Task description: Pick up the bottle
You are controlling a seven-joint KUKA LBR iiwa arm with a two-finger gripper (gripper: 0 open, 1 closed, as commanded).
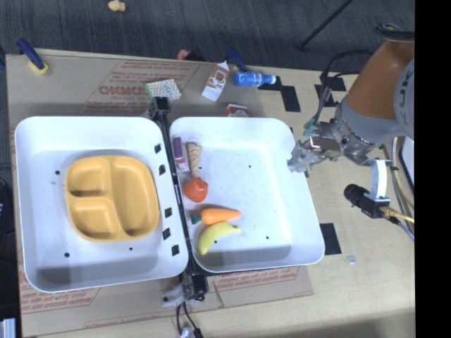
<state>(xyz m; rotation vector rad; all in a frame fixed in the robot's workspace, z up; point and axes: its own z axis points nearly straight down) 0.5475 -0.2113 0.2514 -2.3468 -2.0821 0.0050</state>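
A small blue bottle (248, 79) with a pale cap lies on its side on the bench, behind the right bin's far rim and outside both bins. My gripper (299, 161) hangs over the right rim of the right bin (282, 189), well to the right of the bottle and nearer the camera. Nothing shows in the gripper. The grey arm with its orange band (377, 76) reaches in from the right.
Along the right bin's left side lie a purple packet (178, 153), a cone-shaped item (194, 155), a red fruit (196, 189), a carrot (218, 215) and a banana (213, 236). The left bin (35, 153) holds a yellow divided plate (111, 196). A small carton (215, 81) lies beside the bottle.
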